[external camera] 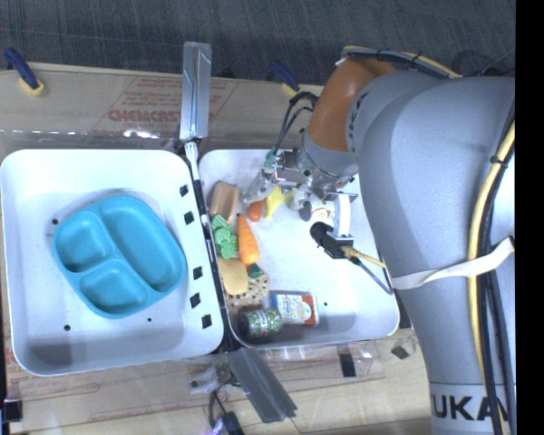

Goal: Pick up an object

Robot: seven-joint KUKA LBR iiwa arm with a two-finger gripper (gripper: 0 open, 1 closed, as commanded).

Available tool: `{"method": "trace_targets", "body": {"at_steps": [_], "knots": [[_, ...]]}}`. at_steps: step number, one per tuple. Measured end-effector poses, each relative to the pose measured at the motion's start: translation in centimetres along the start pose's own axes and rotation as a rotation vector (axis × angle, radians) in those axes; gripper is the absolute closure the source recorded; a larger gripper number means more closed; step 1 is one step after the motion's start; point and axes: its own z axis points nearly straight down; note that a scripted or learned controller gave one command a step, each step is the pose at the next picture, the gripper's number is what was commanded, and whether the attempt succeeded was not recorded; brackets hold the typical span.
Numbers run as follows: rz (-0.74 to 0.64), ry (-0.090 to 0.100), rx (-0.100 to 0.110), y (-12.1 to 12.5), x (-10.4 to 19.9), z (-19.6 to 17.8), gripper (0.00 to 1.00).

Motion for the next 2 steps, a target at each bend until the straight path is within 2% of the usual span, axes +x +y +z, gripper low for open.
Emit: {"method": "trace_targets", "body": {"at_steps": [1,2], "knots": [[-0.034,-0.003,-0.011,-2.9,-2.9,-15.3,0.00],[-0.145,0.001,0.013,-1.4,-0.8,-0.9,0.00]]}}
